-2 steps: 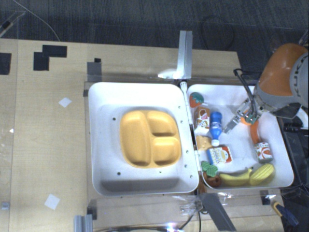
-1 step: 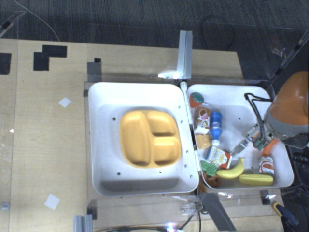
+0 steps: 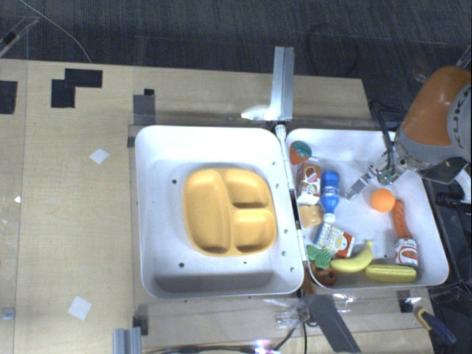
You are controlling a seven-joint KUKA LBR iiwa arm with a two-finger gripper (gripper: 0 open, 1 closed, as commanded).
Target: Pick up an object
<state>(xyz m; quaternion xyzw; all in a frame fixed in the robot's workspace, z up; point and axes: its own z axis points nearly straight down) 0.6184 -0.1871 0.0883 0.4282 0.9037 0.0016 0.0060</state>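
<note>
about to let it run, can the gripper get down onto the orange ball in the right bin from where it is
Probably yes. The orange ball lies in a bare patch of the right bin, touching only the red item below it, and the gripper hovers just beside it with nothing between.

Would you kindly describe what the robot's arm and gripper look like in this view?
The arm has a rounded orange band above a grey wrist section. Its gripper is small and metallic grey, with thin fingers. Dark cables run beside the arm.
</note>
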